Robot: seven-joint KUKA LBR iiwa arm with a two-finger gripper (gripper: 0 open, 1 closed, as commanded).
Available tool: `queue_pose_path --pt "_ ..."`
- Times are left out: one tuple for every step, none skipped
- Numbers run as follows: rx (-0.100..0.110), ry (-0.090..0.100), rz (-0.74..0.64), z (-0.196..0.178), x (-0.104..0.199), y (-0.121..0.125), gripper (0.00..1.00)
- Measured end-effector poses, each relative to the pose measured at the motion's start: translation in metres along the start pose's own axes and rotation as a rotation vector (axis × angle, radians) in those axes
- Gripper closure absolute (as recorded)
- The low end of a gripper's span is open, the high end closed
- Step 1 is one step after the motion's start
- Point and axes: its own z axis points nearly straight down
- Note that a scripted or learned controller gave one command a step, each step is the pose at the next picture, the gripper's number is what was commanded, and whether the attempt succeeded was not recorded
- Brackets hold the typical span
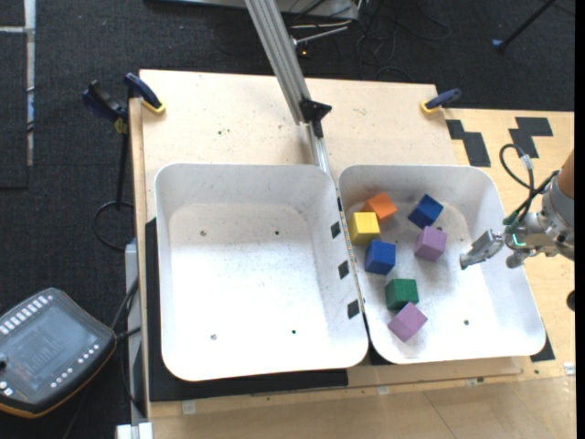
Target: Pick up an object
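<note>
The right bin (512, 323) holds several small cubes: an orange one (382, 207), a yellow one (365, 226), two blue ones (425, 211) (380, 256), two purple ones (430, 243) (408, 321) and a green one (400, 292). My gripper (495, 252) hangs over the bin's right side, to the right of the upper purple cube and apart from it. It looks open, and nothing sits between its fingers.
The left bin (174, 245) stands beside the right one, sharing a middle wall. A slanted metal pole (279, 48) rises from the back of the bench. Clamps (146, 94) (441, 101) grip the far corners. A pendant (50, 350) lies at the lower left.
</note>
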Motion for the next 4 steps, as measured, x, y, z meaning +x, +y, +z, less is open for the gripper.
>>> queue_pose_path --pt "-0.003 -0.001 0.001 -0.001 0.000 0.001 0.00" --pt "0.001 0.000 0.002 0.043 -0.004 0.005 0.00" --pt "0.002 0.000 0.001 0.088 0.003 0.004 0.00" --pt "-0.001 -0.001 0.001 0.107 0.003 0.005 0.00"
